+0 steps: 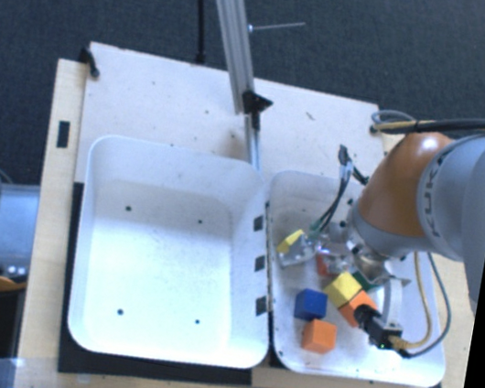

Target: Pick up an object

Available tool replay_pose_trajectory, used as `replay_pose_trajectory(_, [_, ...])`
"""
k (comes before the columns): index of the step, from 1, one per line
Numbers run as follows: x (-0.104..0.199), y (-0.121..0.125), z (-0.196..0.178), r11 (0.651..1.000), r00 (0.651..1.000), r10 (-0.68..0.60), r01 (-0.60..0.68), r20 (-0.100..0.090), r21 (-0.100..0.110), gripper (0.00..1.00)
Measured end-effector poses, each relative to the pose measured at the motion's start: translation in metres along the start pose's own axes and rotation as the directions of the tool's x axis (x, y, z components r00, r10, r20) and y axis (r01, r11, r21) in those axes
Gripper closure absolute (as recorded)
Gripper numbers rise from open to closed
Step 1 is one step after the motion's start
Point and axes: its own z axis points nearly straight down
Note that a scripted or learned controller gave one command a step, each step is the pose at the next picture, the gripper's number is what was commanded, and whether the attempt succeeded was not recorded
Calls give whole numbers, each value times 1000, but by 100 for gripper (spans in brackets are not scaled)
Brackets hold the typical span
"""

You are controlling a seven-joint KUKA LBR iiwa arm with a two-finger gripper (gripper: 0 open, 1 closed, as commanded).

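We have the gripper (359,279) low in the right bin (288,359), just over the yellow block (341,288) beside the blue (309,304) and orange (320,336) cubes, its grasp unreadable, so nothing looks lifted yet.

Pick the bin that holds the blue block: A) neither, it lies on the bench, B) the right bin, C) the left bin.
B: the blue block lies in the right bin, beside an orange block, under the arm.
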Motion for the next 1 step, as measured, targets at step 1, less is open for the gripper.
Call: replay_pose_trajectory(1, [-1,5,0,1000,1000,1,-1,2,-16,0])
